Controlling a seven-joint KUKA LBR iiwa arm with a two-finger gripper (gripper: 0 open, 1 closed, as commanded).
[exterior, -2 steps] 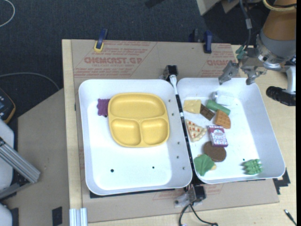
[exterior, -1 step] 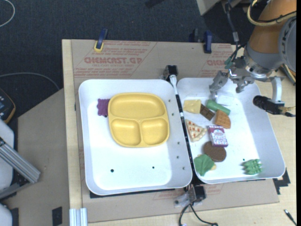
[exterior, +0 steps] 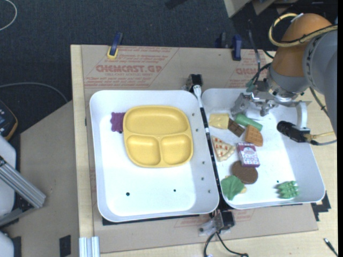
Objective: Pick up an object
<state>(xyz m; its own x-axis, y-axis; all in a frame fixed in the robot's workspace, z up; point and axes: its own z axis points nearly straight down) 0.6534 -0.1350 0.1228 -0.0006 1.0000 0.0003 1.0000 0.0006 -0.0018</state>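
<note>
- Hovering low over the far part of the right-hand white bin [exterior: 308, 159], the grey two-finger gripper [exterior: 252, 104] hangs from the arm's orange-banded wrist [exterior: 293, 47]; how wide it stands I cannot tell from this slant, and nothing shows as caught in it.
- Nearest to the gripper lies a small green oblong toy piece [exterior: 248, 120], just on the near side of it, towards the bin's middle, its long axis running slantwise from the gripper towards the bin's near right wall. I judge this the likeliest thing to be picked, with only a short drop and a small shift towards the viewer needed.
- Crowding that green piece are a dark brown block [exterior: 236, 127] on its divider side and an orange-brown biscuit-like piece [exterior: 254, 137] just beyond it, both touching or nearly so; a grab there could catch a neighbour.
- Elsewhere in the right bin, reckoned from the green piece: a pale yellow wedge [exterior: 218, 121] towards the divider, a waffle-patterned triangle [exterior: 223, 148], a purple carton [exterior: 248, 155], a brown round disc [exterior: 245, 172], a green leafy piece [exterior: 232, 187] and a second green bit [exterior: 287, 189] at the near right corner.
- Sitting in the left-hand white bin [exterior: 155, 197] are a yellow three-compartment plastic plate [exterior: 158, 135], its wells bare, and a small purple thing [exterior: 116, 121] touching its far-left edge.
</note>
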